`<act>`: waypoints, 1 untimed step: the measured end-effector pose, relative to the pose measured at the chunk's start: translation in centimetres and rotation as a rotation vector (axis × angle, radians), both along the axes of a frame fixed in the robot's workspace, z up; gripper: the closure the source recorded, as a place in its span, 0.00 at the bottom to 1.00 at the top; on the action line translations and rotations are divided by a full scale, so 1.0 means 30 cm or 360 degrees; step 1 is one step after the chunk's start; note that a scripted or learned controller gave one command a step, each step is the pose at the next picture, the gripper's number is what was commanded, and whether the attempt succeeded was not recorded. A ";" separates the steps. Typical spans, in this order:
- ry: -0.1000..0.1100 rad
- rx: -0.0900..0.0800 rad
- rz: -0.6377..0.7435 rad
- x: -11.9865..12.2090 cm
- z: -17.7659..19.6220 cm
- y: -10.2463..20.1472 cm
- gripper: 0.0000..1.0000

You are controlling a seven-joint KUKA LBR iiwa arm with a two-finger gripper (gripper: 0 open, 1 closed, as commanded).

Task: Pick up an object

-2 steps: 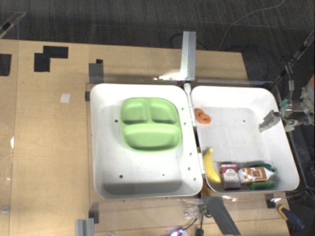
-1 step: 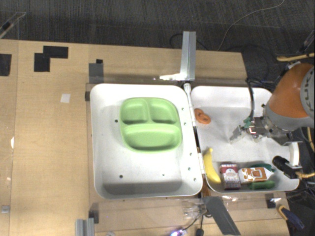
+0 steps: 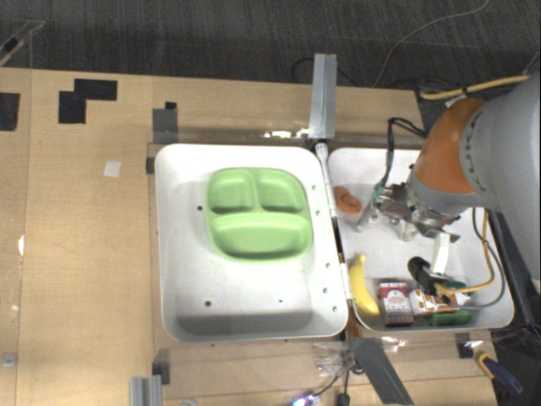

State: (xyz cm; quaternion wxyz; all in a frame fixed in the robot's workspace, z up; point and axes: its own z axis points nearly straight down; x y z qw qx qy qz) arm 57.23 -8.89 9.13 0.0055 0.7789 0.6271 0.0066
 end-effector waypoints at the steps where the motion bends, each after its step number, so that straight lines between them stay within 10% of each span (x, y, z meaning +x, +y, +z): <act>1: -0.0004 0.0002 -0.0193 -0.265 0.003 -0.077 0.00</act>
